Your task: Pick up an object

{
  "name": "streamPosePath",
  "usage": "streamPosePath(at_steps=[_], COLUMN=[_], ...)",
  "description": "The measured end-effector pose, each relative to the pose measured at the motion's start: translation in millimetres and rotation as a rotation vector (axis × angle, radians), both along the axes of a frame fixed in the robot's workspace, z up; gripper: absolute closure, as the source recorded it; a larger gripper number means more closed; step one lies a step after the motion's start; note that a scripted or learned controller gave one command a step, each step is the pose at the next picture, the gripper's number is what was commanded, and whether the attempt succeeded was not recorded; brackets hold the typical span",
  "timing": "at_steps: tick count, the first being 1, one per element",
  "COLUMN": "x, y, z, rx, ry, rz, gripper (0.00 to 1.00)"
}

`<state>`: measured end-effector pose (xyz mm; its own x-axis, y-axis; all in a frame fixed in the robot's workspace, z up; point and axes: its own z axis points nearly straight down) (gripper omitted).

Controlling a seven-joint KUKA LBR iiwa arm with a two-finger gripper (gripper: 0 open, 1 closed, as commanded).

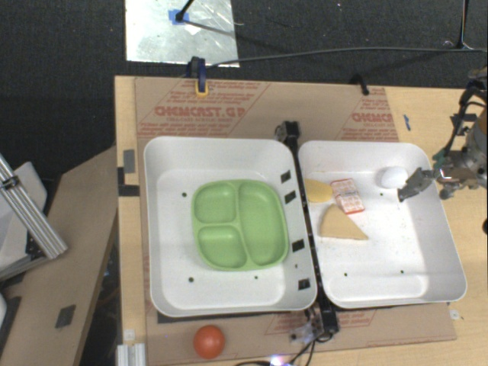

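Gripper (418,183): at the right edge of the right bin, over its upper right part, reaching in from the right. One dark finger points down and left toward the bin floor. Opening width: cannot be determined from this view. Nothing is visible between the fingers.
White object (393,177): small, rounded, glossy white, egg-like in outline. It lies on the bin floor just to the left of the gripper tip, slightly above it in the view. Contact with the finger cannot be confirmed.
Red-and-white packet (347,196): small flat rectangle, white with red print, tilted. It lies well to the left of the gripper, past the white object.
Yellow piece (319,191): pale yellow, rounded, flat. It touches or nearly touches the left side of the packet, farther from the gripper.
Tan wedge (343,226): beige, triangular, flat, with its point toward the packet. It lies left of and below the gripper.
Right bin (427,277): shallow, white, holding all four items above in its upper half.
Left bin (168,204): shallow, white, far left of the gripper, holding a green divided plate (239,224) with three compartments.
Orange ball (209,341): on the board outside the bins, below the left bin, far from the gripper.
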<state>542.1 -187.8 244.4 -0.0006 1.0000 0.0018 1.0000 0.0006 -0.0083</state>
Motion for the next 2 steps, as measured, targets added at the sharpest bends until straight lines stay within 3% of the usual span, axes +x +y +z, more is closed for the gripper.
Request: streamPosePath(at_steps=[1, 2], x=[2, 3], y=[0, 4], z=[5, -57], rx=[-0.002, -0.001], ry=[-0.01, -0.005], rz=[0.003, 0.001], gripper=[0.0, 0.0])
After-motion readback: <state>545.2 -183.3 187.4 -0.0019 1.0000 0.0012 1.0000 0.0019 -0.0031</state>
